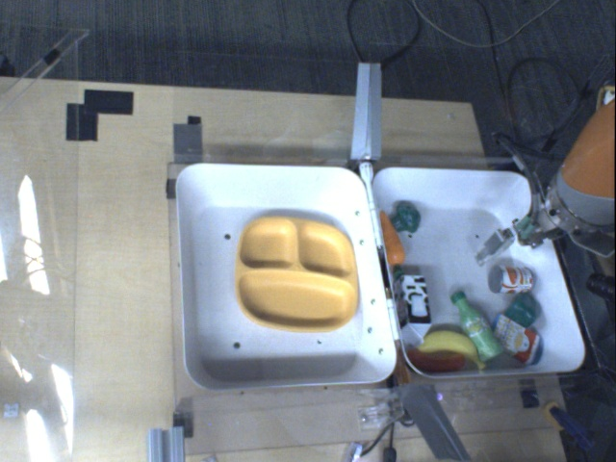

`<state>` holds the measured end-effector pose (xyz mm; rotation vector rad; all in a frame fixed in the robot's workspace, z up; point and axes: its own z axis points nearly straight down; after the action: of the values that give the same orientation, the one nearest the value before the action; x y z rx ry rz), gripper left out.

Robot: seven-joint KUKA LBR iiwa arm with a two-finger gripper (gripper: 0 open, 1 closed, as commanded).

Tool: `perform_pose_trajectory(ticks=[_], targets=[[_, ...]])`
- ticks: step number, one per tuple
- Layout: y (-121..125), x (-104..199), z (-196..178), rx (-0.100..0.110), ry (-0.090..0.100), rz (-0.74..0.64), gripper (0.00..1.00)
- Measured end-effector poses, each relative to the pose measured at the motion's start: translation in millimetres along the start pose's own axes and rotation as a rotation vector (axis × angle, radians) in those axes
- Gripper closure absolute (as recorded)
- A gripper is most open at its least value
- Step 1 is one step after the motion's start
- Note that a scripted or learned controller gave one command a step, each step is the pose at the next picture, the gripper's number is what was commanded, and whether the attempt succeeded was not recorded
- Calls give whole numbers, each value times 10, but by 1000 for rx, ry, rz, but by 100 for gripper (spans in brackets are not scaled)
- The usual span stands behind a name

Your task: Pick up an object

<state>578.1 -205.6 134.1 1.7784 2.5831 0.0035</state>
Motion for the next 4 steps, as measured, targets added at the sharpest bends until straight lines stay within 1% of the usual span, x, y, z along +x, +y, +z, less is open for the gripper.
perform_pose_trajectory(ticks=[1, 2, 3, 4], targets=[[-576, 213, 454, -4, -3, -55, 0], [-337, 125, 458, -3, -2, 59, 0], [-719, 546, 445, -8, -6, 60, 0], [-592, 869, 446, -8, -7, 11, 0]])
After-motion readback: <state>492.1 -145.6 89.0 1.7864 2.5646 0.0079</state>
